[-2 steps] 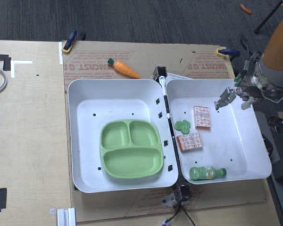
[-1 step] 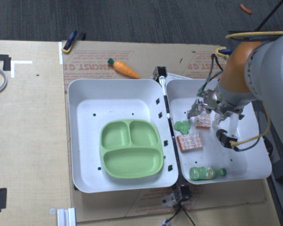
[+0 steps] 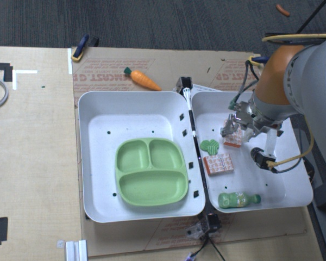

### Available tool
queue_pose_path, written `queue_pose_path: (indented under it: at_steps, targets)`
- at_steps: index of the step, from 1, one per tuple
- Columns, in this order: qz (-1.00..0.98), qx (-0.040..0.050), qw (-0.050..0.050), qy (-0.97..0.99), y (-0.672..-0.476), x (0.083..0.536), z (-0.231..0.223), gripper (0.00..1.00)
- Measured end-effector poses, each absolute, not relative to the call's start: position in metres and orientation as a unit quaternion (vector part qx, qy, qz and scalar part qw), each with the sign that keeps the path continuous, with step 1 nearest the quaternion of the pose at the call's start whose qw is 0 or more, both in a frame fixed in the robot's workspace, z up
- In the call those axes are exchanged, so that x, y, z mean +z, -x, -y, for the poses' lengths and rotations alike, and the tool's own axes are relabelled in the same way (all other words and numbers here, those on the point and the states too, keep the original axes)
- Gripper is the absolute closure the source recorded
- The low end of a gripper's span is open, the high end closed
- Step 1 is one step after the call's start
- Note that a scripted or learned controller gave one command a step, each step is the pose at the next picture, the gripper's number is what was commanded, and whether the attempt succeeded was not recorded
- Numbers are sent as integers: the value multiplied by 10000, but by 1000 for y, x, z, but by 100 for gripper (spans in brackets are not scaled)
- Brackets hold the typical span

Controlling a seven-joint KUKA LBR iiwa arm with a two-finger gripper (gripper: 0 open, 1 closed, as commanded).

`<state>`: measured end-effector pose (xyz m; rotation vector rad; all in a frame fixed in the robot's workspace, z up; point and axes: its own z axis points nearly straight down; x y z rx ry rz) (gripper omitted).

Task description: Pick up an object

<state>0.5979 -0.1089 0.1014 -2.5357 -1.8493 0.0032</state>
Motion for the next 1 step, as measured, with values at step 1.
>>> queue_pose_path:
  at_steps: [1]
  targets:
    - [6206,1,1,7841,-560,192,85,100]
